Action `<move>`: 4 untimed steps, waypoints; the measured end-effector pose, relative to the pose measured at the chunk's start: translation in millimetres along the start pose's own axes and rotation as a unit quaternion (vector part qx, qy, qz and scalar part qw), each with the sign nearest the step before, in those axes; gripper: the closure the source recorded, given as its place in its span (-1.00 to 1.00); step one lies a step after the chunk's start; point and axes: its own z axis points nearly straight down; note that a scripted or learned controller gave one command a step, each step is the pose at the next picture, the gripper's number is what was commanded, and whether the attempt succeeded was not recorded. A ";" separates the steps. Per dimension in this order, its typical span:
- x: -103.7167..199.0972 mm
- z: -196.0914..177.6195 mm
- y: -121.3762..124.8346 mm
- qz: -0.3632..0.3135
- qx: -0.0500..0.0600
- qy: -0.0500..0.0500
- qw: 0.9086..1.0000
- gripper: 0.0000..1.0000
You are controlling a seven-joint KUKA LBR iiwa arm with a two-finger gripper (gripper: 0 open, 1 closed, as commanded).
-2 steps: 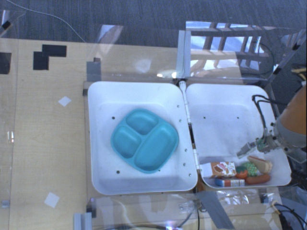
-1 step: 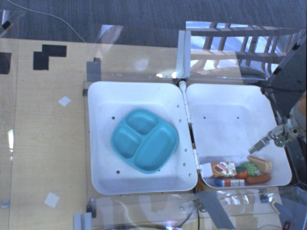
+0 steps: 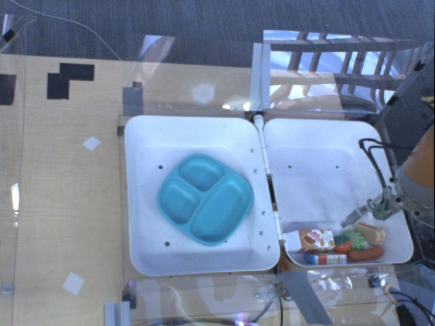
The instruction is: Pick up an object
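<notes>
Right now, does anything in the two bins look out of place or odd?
Nothing looks damaged or spilled. The blue divided plate sits turned at an angle in the left bin. The toy food items are all crowded into the right bin's near corner.

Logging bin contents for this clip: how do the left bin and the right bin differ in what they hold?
The left bin holds one blue divided plate near its centre; the right bin holds several small toy food items crowded along its near edge. The tool hovers over the right bin, not the left bin. Both are shallow and white.
</notes>
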 end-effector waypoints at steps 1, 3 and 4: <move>18.1 25.5 10.5 0.047 -0.002 -0.003 0.999 -1.00; 16.0 12.6 13.9 0.045 -0.007 -0.007 0.999 -1.00; 15.4 1.3 16.1 0.043 -0.009 -0.009 0.999 1.00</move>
